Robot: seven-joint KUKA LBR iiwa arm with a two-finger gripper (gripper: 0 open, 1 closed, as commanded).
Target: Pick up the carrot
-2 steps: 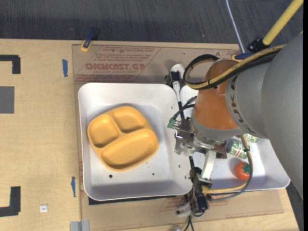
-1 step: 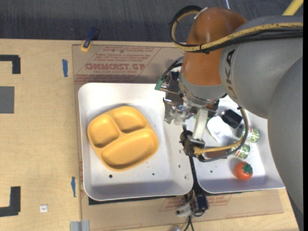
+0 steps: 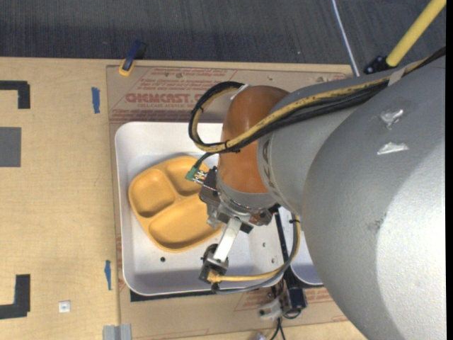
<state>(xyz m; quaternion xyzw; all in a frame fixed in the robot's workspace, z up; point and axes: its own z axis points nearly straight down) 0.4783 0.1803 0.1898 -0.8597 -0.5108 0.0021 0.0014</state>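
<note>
Arm (image 3: 368, 190) reaches in from the right and hangs low over the left white bin (image 3: 131, 140) on the surface (image 3: 56, 190). Claw (image 3: 230, 217) sits at the right edge of a yellow two-lobed dish (image 3: 152, 190); open or closed, cannot tell. Carrot location: cannot tell, since the arm covers much of the bin. Risk: a blind descent catches the dish rim, shoves or tips it, and the grasp closes on nothing.

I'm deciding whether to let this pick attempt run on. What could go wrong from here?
1. The wrist sits right over the edge of the yellow divided dish, so a descent may press, shove or tip the dish.
2. The arm covers the right part of the white bin, so this camera cannot confirm what lies beneath; a grasp may close on nothing.
</note>
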